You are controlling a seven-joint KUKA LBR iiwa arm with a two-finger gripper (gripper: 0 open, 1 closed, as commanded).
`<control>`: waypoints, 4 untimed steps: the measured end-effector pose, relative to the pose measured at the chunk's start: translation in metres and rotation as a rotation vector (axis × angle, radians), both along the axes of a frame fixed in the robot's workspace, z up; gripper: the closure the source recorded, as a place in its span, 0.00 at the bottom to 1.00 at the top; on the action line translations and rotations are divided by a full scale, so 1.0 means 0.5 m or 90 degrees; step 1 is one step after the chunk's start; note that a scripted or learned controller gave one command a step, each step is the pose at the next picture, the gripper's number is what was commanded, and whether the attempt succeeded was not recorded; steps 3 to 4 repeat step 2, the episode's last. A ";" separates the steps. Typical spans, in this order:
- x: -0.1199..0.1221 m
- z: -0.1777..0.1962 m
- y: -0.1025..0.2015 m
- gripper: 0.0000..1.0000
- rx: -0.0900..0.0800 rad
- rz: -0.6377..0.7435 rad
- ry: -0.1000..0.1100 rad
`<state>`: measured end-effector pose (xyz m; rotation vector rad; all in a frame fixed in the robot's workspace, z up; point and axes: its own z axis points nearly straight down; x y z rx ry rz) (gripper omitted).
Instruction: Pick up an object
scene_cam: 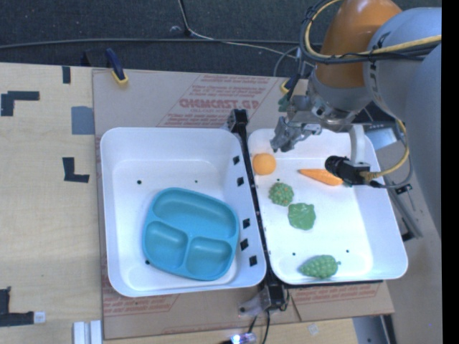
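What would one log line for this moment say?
gripper above orange ball | holding nothing | carrot, three green items in right bin | blue tray in left bin

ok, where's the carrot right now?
The carrot lies in the right bin, toward its far side, right of the orange ball and below-right of the gripper.

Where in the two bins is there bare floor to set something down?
Left bin: bare along the far side, beyond the blue tray. Right bin: bare between the carrot and green bunch. Crowded by the orange ball, under the gripper.
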<state>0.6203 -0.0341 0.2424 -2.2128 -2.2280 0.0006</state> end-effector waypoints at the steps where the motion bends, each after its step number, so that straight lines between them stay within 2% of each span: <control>1: 0.021 -0.030 0.100 1.00 0.000 -0.001 0.001; 2: 0.052 -0.024 0.195 1.00 0.000 0.000 -0.001; 4: 0.052 -0.024 0.195 1.00 0.000 0.000 -0.001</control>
